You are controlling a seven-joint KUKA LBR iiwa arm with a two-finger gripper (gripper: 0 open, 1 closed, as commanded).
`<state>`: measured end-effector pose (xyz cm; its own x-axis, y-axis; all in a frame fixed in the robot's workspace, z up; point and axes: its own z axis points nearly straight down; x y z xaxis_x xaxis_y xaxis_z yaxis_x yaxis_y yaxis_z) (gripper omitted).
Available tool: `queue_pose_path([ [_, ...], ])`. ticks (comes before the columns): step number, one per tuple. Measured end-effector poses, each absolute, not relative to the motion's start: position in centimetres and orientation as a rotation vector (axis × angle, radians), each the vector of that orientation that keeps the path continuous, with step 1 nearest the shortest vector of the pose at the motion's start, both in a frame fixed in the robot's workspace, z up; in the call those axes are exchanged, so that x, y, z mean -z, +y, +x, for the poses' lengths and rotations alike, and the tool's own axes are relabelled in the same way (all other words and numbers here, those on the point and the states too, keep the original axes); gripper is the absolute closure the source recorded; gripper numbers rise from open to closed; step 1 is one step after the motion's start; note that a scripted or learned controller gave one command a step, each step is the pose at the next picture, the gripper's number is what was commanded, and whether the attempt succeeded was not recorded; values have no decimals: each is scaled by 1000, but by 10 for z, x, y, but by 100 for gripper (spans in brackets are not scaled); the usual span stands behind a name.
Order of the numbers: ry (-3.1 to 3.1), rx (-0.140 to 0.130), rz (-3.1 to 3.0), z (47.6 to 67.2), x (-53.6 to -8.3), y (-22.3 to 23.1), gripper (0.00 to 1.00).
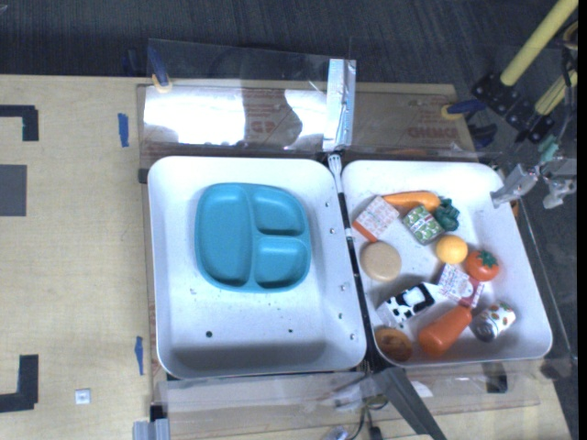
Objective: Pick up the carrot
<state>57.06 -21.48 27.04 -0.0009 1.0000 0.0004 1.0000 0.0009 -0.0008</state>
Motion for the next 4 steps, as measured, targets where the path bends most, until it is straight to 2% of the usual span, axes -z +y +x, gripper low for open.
queue_pose_path([
  [1, -2178, 2, -2263, 619, -246, -160, 0],
  [2, -2288, 4, -2161, 613, -275, -138, 0],
  [3, -2376, -4, -2048, 653, -209, -120, 0],
  [4, -2540, -4, -1842, 663, -151, -142, 0],
])
